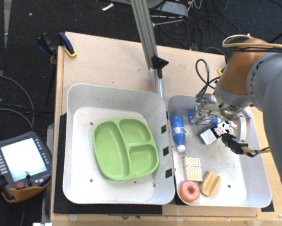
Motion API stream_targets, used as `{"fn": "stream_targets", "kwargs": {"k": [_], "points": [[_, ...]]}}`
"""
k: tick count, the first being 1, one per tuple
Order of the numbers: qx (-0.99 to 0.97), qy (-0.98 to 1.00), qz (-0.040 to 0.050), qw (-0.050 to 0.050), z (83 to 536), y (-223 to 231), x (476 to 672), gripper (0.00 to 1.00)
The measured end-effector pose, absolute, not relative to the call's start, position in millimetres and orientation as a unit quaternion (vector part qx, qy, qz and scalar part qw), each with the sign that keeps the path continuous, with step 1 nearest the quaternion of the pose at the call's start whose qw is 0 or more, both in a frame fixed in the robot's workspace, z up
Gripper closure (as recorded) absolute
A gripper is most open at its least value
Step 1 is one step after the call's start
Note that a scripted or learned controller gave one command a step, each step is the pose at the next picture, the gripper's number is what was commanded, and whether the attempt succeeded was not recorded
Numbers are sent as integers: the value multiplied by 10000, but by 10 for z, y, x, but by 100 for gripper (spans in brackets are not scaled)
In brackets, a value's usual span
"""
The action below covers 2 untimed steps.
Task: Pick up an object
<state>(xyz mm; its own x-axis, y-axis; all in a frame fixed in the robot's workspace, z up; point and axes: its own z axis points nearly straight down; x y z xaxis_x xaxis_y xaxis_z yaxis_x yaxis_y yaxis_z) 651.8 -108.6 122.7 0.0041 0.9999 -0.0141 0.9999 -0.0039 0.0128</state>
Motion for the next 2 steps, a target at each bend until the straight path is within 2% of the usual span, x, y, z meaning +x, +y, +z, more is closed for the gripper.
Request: {"fn": "stream_targets", "kwargs": {"k": [1, 2], "points": [[7073, 7069, 19, 20, 1808, -1070, 6440, 100], [7066, 7076, 21, 33, 2442, -1107, 6425, 100]]}}
